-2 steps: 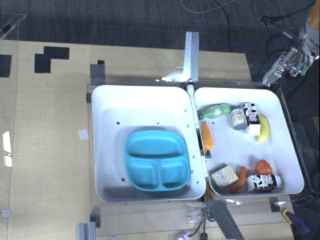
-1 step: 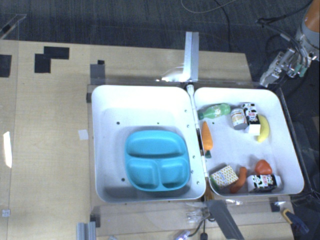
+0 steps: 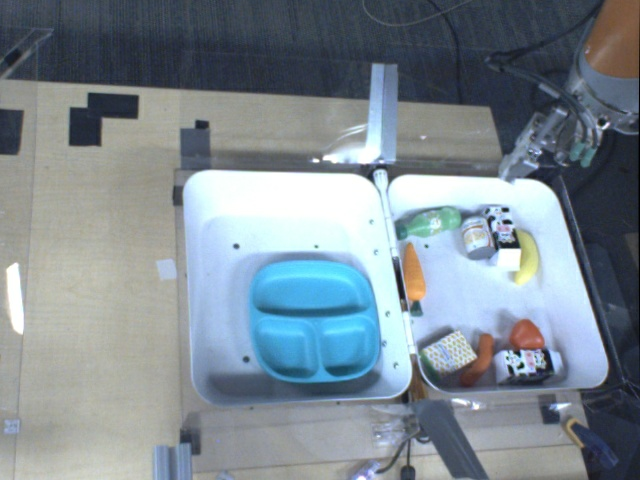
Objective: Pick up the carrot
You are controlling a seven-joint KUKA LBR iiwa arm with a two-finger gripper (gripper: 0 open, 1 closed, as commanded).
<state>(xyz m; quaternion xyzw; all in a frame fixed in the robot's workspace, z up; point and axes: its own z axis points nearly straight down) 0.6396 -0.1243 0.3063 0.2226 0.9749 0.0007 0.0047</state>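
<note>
You are at the approach step: the gripper (image 3: 548,148), whose opening I cannot tell, hovers beyond the right bin (image 3: 580,268) and must travel to the carrot (image 3: 413,273) by the divider.

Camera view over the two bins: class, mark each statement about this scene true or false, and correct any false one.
1. The carrot lies in the right bin, close to the divider between the bins. True.
2. The blue tray sits in the right bin. False: it sits in the left bin.
3. The gripper is holding the carrot. False: it hangs above the right bin's far corner, apart from the carrot.
4. The banana lies in the same bin as the carrot. True.
5. The green item lies in the left bin. False: it lies in the right bin, just beyond the carrot.
</note>
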